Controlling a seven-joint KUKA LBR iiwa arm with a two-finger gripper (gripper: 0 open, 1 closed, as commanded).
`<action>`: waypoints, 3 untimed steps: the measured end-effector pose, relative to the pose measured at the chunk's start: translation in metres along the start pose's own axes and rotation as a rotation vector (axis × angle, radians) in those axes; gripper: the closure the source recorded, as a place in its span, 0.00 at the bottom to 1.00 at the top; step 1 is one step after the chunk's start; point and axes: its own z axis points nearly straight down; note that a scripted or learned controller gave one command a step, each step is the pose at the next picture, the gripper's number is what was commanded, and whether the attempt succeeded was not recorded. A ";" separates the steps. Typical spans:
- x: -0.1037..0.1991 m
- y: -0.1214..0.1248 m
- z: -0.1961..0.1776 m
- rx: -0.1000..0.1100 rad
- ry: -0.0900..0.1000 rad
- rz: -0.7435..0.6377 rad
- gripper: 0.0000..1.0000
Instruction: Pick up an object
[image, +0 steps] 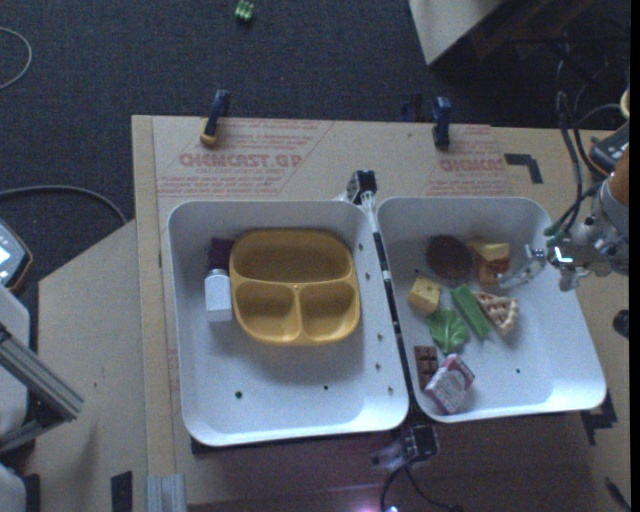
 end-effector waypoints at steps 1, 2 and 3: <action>0.000 0.002 -0.006 -0.012 -0.003 -0.003 0.00; -0.001 -0.003 0.056 -0.007 -0.001 -0.002 0.00; -0.001 -0.005 0.099 -0.007 -0.001 -0.003 0.00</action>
